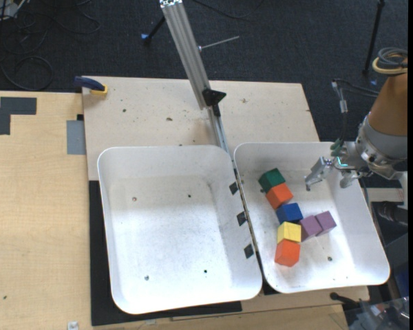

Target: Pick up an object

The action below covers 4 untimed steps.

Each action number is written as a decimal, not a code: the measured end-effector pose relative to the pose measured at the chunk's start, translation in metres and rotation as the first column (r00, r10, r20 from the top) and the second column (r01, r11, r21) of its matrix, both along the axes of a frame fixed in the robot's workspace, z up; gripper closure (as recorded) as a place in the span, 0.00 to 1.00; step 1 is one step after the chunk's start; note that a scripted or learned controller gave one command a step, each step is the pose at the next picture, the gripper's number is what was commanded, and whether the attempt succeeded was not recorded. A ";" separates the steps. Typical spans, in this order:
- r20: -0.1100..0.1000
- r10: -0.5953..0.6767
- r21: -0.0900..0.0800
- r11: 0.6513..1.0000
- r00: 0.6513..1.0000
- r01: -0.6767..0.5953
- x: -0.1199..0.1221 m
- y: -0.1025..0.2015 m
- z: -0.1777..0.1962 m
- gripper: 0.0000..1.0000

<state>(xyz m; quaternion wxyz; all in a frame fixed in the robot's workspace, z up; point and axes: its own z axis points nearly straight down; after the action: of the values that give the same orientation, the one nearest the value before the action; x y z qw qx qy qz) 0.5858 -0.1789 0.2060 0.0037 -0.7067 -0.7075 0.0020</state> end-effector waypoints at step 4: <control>0.005 -0.002 -0.001 1.000 1.000 0.002 0.016 -0.005 -0.116 0.00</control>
<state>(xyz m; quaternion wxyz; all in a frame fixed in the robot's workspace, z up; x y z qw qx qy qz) 0.6022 -0.1841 0.0900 0.0016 -0.7075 -0.7068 0.0008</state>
